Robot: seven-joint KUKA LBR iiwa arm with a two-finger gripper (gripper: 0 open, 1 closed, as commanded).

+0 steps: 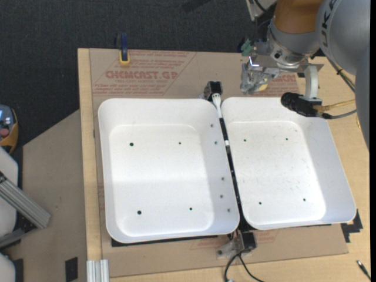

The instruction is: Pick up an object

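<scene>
The gripper (256,82) of the grey, orange-banded arm (305,16) hangs over the far rim of the right bin (329,157), close to that bin's far-left corner, where the white tray meets the brown board (158,69) beneath it. At this angle it cannot be told whether the tool is open or closed, nor whether it has hold of anything. A small pale-yellow fleck (262,86) sits right at its tip, too small to read as either an item or part of the tool itself. Just to the left, a black clip (212,89) marks the far end of the seam between the two trays, and a second clip (245,239) marks the near end. The right bin's floor shows bare white, lightly scuffed and dotted with small dark holes, and the left bin (158,175) looks the same. A blue-and-yellow clamp (123,47) bites the board's far-left edge. Judging by this, where the object to be picked up lies cannot be told. The pickup cannot be counted as done, and a confirmed grasp and lift are still to be shown.
</scene>
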